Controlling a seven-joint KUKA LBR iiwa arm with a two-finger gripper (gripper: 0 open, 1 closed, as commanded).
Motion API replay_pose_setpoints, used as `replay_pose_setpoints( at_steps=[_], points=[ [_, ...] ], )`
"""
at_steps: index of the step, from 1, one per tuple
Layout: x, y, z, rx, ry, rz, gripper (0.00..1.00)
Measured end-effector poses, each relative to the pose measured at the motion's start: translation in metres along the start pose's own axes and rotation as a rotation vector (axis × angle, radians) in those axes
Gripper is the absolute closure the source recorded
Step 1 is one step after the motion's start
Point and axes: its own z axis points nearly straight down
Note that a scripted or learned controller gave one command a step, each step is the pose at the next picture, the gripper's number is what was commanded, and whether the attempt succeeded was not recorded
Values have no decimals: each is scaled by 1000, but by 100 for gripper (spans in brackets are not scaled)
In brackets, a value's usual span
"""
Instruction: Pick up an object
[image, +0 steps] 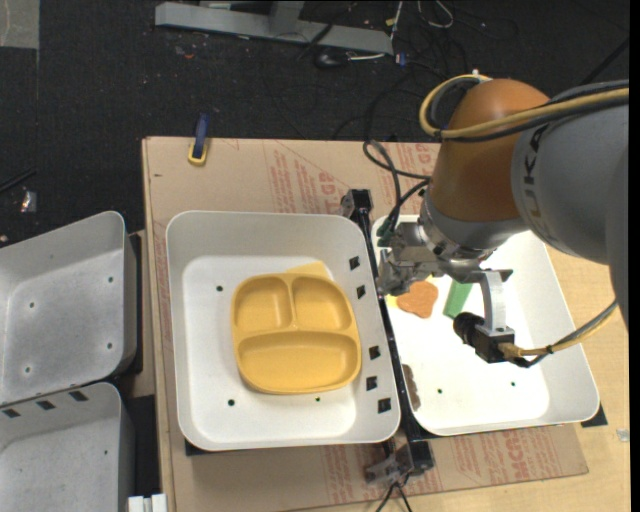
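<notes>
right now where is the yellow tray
In the camera view the yellow tray lies flat in the middle of the left bin, across the divider from the orange piece in the right bin.

orange piece (418, 299) | flat | right bin (520, 400) | beside green block (458, 297)

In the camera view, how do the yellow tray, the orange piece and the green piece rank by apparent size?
1. Yellow tray, by far the largest.
2. Orange piece.
3. Green piece; the arm covers part of it, so ranks 2 and 3 are unsure.
</notes>
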Motion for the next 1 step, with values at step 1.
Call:
replay_pose_setpoints(
  at_steps=[1],
  points=[
    [49, -30, 11, 2, 0, -1, 100]
  ],
)
